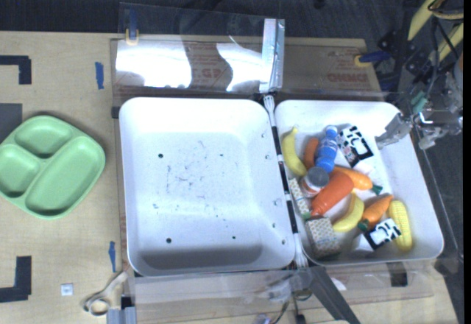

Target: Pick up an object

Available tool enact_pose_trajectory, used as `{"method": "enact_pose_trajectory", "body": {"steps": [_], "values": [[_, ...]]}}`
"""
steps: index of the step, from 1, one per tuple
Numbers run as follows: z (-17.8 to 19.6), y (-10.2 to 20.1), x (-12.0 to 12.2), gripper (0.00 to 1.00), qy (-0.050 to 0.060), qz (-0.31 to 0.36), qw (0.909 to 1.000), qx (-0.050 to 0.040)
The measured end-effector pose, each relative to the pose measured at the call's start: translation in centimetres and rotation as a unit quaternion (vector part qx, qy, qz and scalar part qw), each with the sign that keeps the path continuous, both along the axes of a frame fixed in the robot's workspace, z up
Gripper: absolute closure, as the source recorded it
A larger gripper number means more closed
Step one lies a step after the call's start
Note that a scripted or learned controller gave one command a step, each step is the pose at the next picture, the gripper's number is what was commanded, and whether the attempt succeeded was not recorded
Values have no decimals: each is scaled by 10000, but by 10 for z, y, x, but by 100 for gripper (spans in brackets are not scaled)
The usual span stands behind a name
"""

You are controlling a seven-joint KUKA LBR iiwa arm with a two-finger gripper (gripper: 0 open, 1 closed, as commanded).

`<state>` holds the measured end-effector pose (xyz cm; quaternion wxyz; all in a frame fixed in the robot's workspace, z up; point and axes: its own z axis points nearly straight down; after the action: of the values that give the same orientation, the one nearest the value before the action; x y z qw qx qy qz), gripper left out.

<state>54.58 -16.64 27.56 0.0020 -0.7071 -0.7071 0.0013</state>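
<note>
The right bin [419, 190] holds a pile of toy items. Among them are a yellow banana [293, 152], a blue-and-white bottle [326, 149], a large orange carrot [335, 191], a smaller carrot [377, 208] and a yellow corn cob [400, 224]. A black-and-white box [358, 143] lies at the back of the pile, and a speckled block [322, 234] at the front. My gripper [409, 129] hangs at the bin's far right corner, above the rim and to the right of the box. It sits apart from the pile, with nothing seen in it.
The left bin [199, 182] lies beside the right one, sharing a middle wall. A green divided plate [48, 166] rests on the bench at far left. A clear panel [199, 57] stands behind the bins. Cables [441, 35] hang at upper right.
</note>
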Motion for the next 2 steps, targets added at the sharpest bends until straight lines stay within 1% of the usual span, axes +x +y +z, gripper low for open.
{"method": "enact_pose_trajectory", "body": {"steps": [1, 2], "values": [[7, 0, 1, 100, 16, -3, 10000, 4], [7, 0, 1, 0, 16, -4, 10000, 4]]}}
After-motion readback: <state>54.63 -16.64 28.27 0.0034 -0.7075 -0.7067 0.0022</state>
